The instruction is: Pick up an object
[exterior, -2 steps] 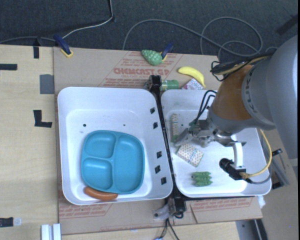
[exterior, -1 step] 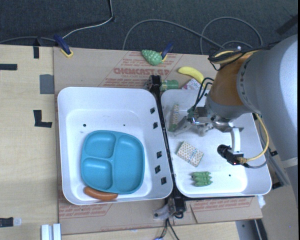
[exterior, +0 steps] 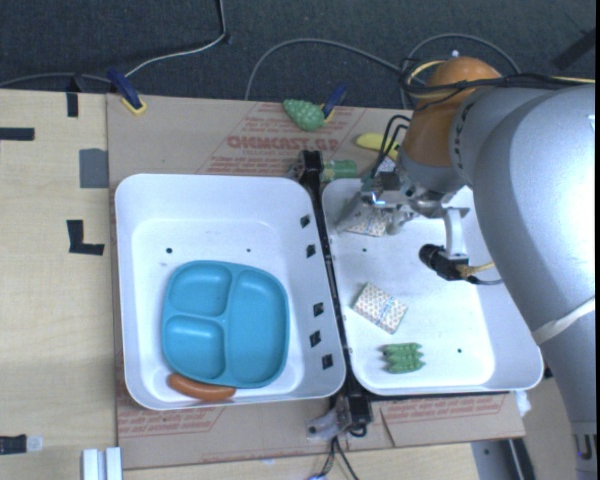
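A single fixed camera hangs above the table (exterior: 40, 268) and looks down at a slant, far enough back to take in both white bins. The claw (exterior: 380, 203) sits at the far end of the right bin (exterior: 480, 348); the left bin (exterior: 140, 268) lies to the claw's left in frame. The arm (exterior: 540, 198) looms large, entering from the right edge, nearest the lens.

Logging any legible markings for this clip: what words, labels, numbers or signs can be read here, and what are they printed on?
"CHEMCAST GP": red print on the brown cardboard sheet under the bins, above the left bin.
Smaller red print lines below it and along the cardboard's front edge: too blurred to read.
Patterned packet in the right bin: no readable text.
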Robot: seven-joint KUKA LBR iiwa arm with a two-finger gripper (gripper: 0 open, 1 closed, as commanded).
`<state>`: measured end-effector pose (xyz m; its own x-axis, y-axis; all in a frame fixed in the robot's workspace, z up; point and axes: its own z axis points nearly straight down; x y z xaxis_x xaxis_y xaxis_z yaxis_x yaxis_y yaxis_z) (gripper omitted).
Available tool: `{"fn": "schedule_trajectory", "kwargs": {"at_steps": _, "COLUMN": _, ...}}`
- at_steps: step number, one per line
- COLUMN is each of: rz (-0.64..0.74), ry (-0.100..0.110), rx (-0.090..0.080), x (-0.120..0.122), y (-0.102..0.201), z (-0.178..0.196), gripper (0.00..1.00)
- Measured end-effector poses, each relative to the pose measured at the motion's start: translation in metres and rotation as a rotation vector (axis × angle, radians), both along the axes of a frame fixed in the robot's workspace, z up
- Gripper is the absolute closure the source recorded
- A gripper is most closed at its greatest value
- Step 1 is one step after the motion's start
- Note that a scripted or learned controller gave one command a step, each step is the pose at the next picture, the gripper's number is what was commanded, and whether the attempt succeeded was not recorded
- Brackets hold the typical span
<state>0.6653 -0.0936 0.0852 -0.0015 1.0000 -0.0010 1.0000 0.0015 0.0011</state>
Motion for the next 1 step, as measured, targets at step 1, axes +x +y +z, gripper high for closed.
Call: {"fn": "schedule_trajectory", "kwargs": {"at_steps": 1, "rz": 0.001, "ry": 0.013, "rx": -0.006, "x": -0.0028, "y": -0.0035, "z": 0.0089, "gripper": 1.0}}
